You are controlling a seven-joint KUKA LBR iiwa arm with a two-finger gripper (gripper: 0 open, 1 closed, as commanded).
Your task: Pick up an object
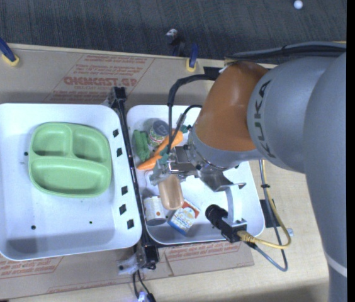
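Observation:
My gripper [169, 166] hangs low over the left part of the right bin [250, 201], under the orange wrist band. Right below it lies a tan, bun-like object [170, 193]. An orange carrot-like piece [154, 154] lies just to its upper left, beside a green item [140, 141] and a small round jar [159, 129]. Nearer the front of the bin are a small white cup [153, 208] and a blue, white and orange carton [183, 219]. The wrist hides much of the bin's middle.
The left bin [7, 187] holds a light green divided plate [70, 159]. A black divider with clips [126, 168] runs between the bins. A black cable end with a yellow lead [228, 226] hangs over the right bin's front edge.

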